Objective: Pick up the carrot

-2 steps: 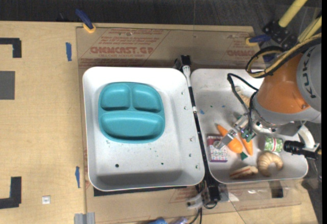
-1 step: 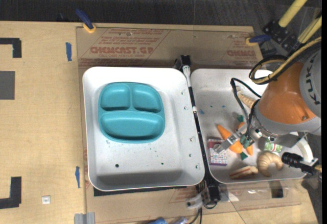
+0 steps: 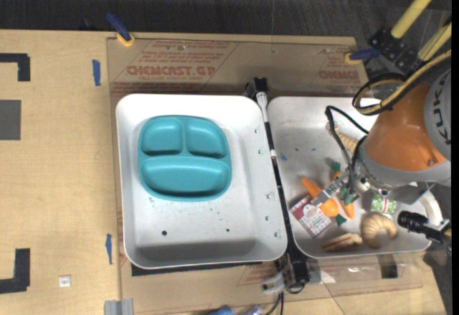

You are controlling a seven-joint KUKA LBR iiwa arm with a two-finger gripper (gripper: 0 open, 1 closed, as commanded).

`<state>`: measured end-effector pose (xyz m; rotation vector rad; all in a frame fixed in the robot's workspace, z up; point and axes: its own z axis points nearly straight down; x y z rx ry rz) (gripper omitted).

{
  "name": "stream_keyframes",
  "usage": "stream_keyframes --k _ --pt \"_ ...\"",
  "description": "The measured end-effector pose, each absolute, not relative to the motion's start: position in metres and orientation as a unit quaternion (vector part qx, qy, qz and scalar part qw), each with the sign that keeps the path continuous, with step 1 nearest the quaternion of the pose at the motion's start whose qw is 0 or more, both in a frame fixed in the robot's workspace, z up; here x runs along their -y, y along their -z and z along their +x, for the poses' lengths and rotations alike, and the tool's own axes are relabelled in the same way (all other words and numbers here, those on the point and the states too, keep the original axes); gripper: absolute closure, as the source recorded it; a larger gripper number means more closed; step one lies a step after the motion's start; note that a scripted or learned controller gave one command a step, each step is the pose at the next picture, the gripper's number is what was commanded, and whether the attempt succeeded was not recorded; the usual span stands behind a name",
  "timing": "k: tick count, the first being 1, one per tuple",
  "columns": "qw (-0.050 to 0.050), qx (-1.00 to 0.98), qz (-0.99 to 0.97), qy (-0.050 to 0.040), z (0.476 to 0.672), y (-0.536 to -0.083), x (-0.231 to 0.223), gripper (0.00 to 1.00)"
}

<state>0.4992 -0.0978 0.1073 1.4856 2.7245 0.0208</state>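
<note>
A cardboard-topped bench (image 3: 57, 163) carries two shallow white bins side by side, with dark floor beyond its far edge. The carrot (image 3: 311, 186) lies in the right bin (image 3: 301, 120), a small orange piece just left of the gripper (image 3: 343, 195) and apparently resting on the bin floor, not lifted. Right below the gripper tip sits a second orange piece with green on it (image 3: 331, 207), so which one counts as the target is hard to settle. A red-and-white packet (image 3: 310, 217) lies lower left of the tool, a tan shell-like object (image 3: 378, 229) to its lower right, and a brown stick-shaped item (image 3: 341, 240) below it. Well to the tool's left, the left bin (image 3: 143, 234) holds a teal divided plate (image 3: 186, 156).

By the look of it, the pick is at the reach-down stage: the tool is low among the clutter, nothing visibly lifted. The wrist and orange band (image 3: 401, 135) cover the tool's working end, so whether it is spread or closed cannot be told.
</note>
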Motion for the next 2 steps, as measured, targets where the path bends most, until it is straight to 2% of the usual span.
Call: stream_keyframes --k 1,2 --pt "0.014 -0.801 0.598 -0.0098 0.4954 -0.0963 0.1012 1.0" --pt "0.015 -0.763 0.646 -0.0105 0.4917 -0.0959 0.0996 1.0"
